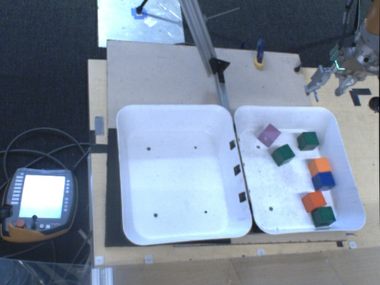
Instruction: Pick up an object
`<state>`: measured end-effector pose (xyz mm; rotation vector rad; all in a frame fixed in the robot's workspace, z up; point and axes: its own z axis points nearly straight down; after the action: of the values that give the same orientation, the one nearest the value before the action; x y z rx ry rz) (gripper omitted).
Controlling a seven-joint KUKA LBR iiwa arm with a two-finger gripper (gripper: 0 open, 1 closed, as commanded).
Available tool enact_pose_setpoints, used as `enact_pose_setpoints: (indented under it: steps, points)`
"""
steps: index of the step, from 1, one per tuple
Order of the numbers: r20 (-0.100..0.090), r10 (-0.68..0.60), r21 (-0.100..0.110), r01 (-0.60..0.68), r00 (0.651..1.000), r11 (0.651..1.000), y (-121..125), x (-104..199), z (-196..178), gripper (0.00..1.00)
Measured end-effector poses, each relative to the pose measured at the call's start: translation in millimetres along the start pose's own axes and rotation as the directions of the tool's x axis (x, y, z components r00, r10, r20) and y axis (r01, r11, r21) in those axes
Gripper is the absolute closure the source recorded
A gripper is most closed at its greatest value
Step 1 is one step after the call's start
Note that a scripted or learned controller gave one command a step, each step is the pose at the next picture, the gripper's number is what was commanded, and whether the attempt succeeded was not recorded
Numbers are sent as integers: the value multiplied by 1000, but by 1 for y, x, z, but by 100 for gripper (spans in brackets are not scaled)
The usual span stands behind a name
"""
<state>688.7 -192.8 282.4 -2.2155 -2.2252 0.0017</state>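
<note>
The right bin [347, 159] holds several small blocks: a purple block [269, 135], a green block [283, 154], another green block [307, 140], an orange block [319, 165] touching a blue block [323, 180], and an orange block [314, 200] beside a third green block [323, 216]. My gripper [330, 83] hangs at the upper right, above the bench just beyond the right bin's far rim. Its fingers [314, 82] are spread apart with nothing between them.
The left bin [127, 177] adjoins the right one along a divider with black clips. A slanted metal pole [202, 34] stands behind the bins. A yellow-blue clamp [259, 54] sits on the board's far edge. A teach pendant [38, 203] lies at far left.
</note>
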Motion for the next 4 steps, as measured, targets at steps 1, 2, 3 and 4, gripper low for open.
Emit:
enact_pose_setpoints:
  steps: [1,2,3,4]
  points:
    - [2,-1,-4,1,1000,1000,1,0,-3,0]
    - [1,1,0,-1,1000,1000,-8,3,54,0]
    - [1,2,-1,-2,1000,1000,-13,4,96,0]
    - [0,0,1,0,1000,1000,-14,14,149,0]
